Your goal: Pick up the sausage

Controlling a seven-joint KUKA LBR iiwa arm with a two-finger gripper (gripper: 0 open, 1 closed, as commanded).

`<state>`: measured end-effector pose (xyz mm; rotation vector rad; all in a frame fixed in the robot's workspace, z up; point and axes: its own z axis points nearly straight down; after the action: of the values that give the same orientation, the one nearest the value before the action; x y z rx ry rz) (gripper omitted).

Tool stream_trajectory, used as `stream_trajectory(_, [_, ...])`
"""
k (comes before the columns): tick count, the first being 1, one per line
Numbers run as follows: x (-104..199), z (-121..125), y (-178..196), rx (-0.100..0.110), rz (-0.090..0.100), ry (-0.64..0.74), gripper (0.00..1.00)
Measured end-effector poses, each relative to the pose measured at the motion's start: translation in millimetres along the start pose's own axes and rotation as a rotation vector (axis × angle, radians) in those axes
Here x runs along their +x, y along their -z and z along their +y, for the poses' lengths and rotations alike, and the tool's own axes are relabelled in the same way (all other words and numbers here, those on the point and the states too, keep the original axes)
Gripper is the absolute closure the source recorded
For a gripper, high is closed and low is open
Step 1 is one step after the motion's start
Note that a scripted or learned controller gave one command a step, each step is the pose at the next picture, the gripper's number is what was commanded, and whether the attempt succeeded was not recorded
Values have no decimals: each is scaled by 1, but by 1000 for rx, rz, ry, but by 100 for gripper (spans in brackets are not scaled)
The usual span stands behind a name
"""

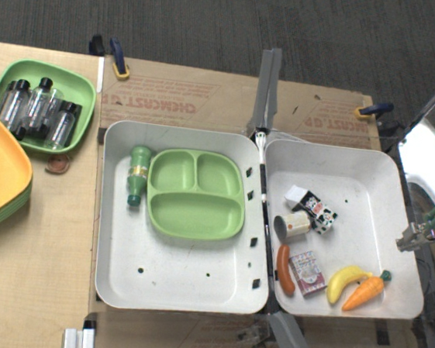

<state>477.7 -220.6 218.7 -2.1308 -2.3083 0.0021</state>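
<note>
Reddish-brown sausage (286,269) lies flat along the left wall of the right bin (359,166), just beside a pink packet (308,272), probably crowding any grasp; the gripper (420,235) sits at the bin's right rim, well apart, its state impossible to tell.

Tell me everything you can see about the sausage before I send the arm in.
The sausage is a short, smooth, red-brown link with rounded ends, looking like glossy toy plastic. It lies flat on the floor of the right bin, in the near-left part, close along the bin's left wall, its length running roughly toward and away from the camera. A small pink card packet lies right beside it, touching or nearly so. A small tin sits just beyond its far end. Nothing covers it.
</note>
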Motion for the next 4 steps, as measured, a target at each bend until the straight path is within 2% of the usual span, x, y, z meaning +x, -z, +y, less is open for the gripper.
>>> stream_trajectory(1, [-6, 64, -128, 2, 0, -505, 100])
stream_trajectory(2, [8, 55, -77, 2, 0, -569, 100])
stream_trajectory(4, [13, 0, -105, 3, 2, -310, 100])
